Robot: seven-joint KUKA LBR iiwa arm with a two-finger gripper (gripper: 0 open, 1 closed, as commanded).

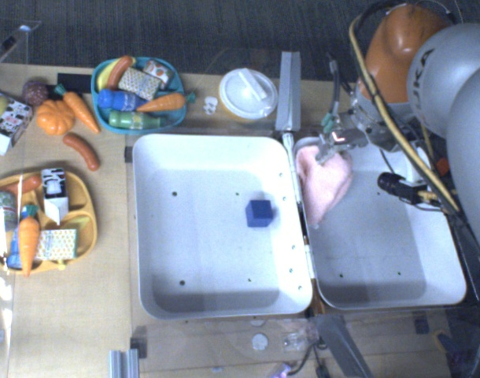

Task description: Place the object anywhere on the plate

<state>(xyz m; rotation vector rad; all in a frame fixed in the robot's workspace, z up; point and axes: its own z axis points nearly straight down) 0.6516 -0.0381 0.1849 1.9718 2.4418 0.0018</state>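
Note:
A small blue cube [260, 212] rests on the floor of the left white bin [169, 290], right of its middle. A pink, plate-like thing [324, 183] stands tilted at the left side of the right bin [397, 290], close to the wall between the bins. It is wide at the top and narrows to its lower end. My gripper [335, 143] is right at the pink thing's upper edge, at the bin's far left corner. Whether it touches or grips the pink thing I cannot tell. The cube lies apart from the gripper, in the other bin.
A round white lidded dish [249, 94] sits behind the left bin. A blue bowl of toy food [138, 94], loose toy vegetables [67, 116] and a yellow tray [42, 220] lie on the bench at left. The arm and cables [413, 172] hang over the right bin's far right.

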